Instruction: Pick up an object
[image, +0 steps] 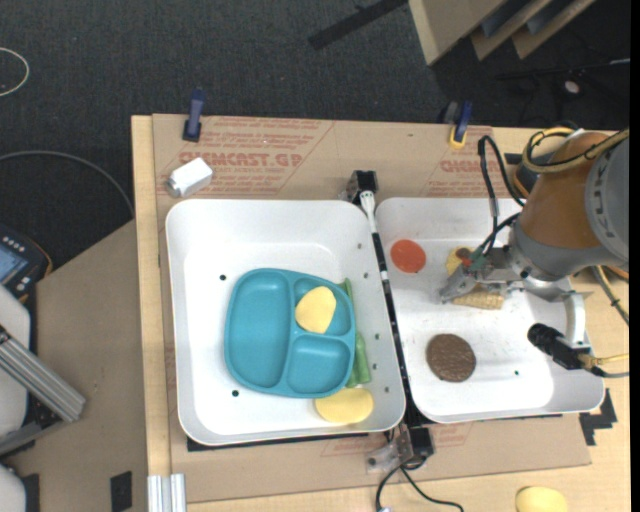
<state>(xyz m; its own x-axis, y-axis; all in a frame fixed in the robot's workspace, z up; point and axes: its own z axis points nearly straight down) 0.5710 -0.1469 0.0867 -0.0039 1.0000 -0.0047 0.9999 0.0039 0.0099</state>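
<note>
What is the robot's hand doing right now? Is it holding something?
End effector: low in the right bin beside a tan item; open or closed cannot be told.

The arm (575, 215) runs off the right edge, so its base is cut away. The gripper (462, 288) is small and dark against the right bin (500, 400); its fingers blur together. A tan thing (484, 298) beneath it is partly covered, and a yellow bit (457, 258) beside it is too small to name. A yellow object (540, 499) is clipped by the bottom edge.
</note>
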